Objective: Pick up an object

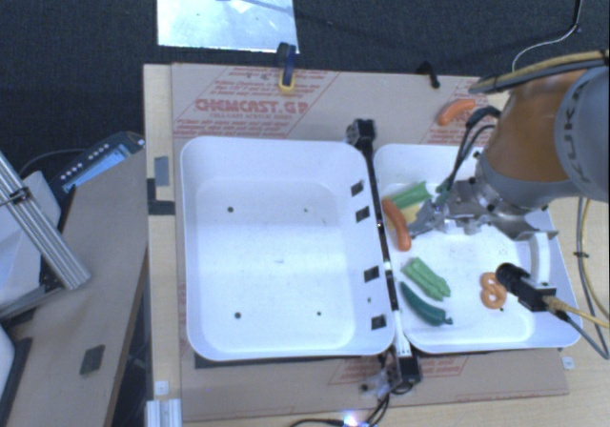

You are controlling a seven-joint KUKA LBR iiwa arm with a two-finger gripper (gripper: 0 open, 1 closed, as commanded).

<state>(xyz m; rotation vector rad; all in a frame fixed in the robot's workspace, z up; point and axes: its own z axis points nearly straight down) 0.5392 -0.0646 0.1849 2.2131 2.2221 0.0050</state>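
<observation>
Looking down at the bench (238, 91), you see two white bins side by side. The left bin (276, 244) sits to the left of a black divider; the right bin (467, 320) holds all the small items. The arm (548, 144) reaches in from the right over the right bin, its orange band above the wrist. The gripper (426, 217) hangs low near that bin's upper left part; you cannot tell how its tips stand. Just beside it lie a light green pepper (410, 194), a yellow piece (412, 213) and an orange carrot (396, 225). Lower down lie a green pod (426, 278) and a dark green pod (425, 306), with an orange pretzel (493, 291) to their right.
</observation>
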